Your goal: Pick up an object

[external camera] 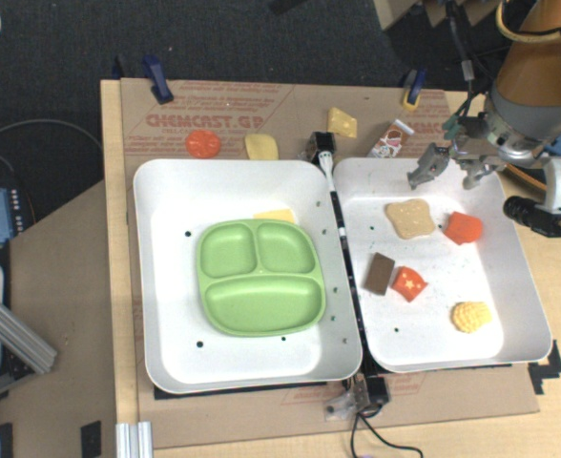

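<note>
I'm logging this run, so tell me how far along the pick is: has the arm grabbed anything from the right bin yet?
Nothing looks picked yet. The gripper hangs open over the back edge of the right bin, with nothing between its fingers. The tan cracker, red block, brown bar, red-orange piece and yellow corn-like toy all lie on the bin floor. Descending, closing on one object and lifting remain.

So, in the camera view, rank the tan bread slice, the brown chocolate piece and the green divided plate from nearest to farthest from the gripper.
1. Tan bread slice, right bin, just below the gripper.
2. Brown chocolate piece, right bin, lower left.
3. Green divided plate, left bin.
</note>
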Action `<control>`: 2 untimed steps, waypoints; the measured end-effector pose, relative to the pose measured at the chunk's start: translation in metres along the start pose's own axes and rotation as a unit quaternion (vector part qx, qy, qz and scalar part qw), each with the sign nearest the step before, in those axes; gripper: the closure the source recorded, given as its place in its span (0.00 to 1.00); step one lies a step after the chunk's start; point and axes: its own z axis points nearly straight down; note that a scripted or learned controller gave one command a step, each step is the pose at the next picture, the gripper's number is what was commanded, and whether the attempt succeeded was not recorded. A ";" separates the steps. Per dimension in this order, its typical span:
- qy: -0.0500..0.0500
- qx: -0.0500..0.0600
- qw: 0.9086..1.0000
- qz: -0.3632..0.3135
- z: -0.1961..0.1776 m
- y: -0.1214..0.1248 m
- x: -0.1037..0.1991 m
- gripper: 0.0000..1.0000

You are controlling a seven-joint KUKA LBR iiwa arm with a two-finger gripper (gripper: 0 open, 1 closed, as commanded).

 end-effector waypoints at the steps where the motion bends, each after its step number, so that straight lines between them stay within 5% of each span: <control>1: 0.000 0.001 1.000 0.001 0.061 -0.018 -0.065 0.00; 2: 0.005 0.000 1.000 -0.001 0.132 -0.016 -0.092 0.00</control>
